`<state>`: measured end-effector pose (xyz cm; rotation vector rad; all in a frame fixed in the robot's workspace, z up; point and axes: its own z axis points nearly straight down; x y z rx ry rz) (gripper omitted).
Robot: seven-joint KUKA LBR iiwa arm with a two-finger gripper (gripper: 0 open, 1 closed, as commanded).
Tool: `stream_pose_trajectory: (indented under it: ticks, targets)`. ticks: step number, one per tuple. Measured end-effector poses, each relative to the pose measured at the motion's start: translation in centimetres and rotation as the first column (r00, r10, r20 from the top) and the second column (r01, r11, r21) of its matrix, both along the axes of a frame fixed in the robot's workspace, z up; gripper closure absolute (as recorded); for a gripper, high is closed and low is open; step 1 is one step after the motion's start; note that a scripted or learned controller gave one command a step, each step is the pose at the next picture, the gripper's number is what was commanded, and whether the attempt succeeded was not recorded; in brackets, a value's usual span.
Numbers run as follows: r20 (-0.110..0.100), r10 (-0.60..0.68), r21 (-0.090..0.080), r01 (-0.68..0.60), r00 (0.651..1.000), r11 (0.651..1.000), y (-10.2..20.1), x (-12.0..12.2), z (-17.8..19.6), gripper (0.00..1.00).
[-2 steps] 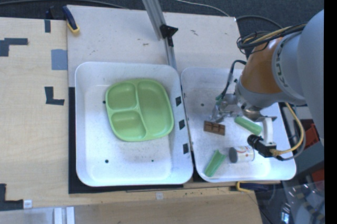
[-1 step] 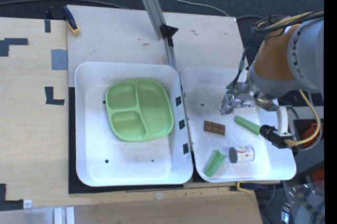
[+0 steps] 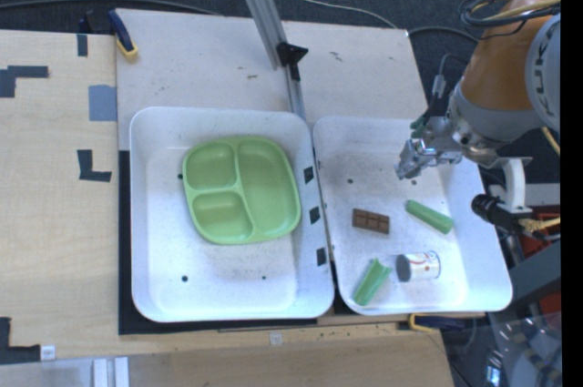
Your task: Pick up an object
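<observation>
Tool: hanging over the upper part of the right bin, above bare bin floor; nothing is showing between its tips, and whether they are parted or closed cannot be told from this angle. It is touching none of the objects.

Task progress: judged as not yet achieved. No object is being carried; all are lying on bin floors, so choosing, descending, gripping and lifting are all remaining.

Right bin, contents:
- brown chocolate-like bar, lying flat near the middle, below and left of the tool;
- green stick, lying at a slant just right of the bar, nearest candidate to the tool;
- second green piece, lying tilted near the bin's lower edge;
- small white cylinder with a dark end and red marking, lying on its side just beside that second green piece.

Left bin, contents:
- green divided plate, three compartments, sitting upright and holding nothing visible, well apart from the tool.

Desk: carrying both bins side by side.
</observation>
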<state>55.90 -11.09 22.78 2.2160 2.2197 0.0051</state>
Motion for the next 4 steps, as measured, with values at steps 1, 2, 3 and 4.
stream_pose_trajectory:
  ticks: [1,2,3,4]
  targets:
    - [-0.002,0.000,0.000,0.000,1.000,1.000,0.0,0.1,5.3,1.00]
    - [-0.008,0.005,0.003,-0.005,1.000,1.000,5.8,-0.3,3.7,1.00]
    - [-0.008,0.006,0.003,-0.006,1.000,1.000,11.7,0.7,3.4,1.00]
    - [-0.009,0.006,0.002,-0.006,1.000,1.000,17.3,-0.2,2.4,1.00]
